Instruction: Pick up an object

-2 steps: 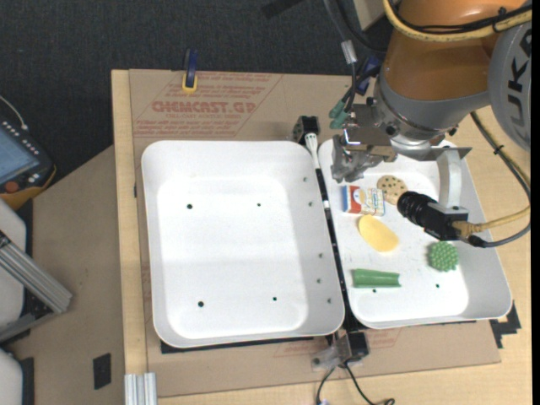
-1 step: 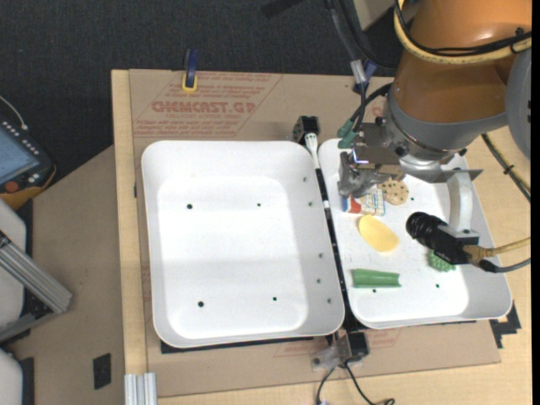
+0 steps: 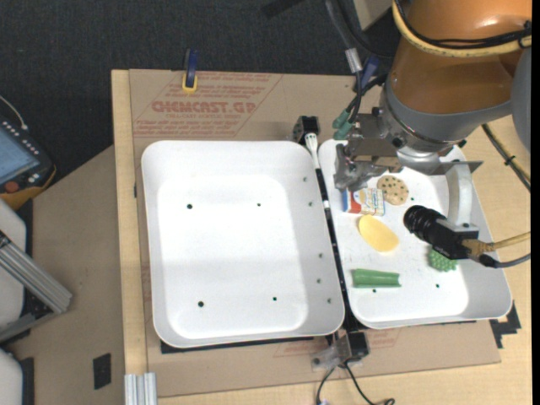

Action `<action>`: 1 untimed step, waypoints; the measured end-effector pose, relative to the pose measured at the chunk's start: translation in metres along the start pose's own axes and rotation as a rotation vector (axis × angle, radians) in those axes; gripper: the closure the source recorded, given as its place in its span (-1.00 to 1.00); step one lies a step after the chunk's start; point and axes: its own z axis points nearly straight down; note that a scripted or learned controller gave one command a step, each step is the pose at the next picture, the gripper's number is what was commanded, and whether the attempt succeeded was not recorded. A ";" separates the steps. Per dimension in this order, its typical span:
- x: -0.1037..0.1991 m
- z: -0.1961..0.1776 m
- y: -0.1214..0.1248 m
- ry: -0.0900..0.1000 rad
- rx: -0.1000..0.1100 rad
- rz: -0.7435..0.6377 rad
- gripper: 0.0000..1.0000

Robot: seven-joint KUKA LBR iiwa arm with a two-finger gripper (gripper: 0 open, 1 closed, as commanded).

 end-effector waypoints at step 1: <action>0.038 -0.056 -0.014 0.002 -0.004 -0.004 1.00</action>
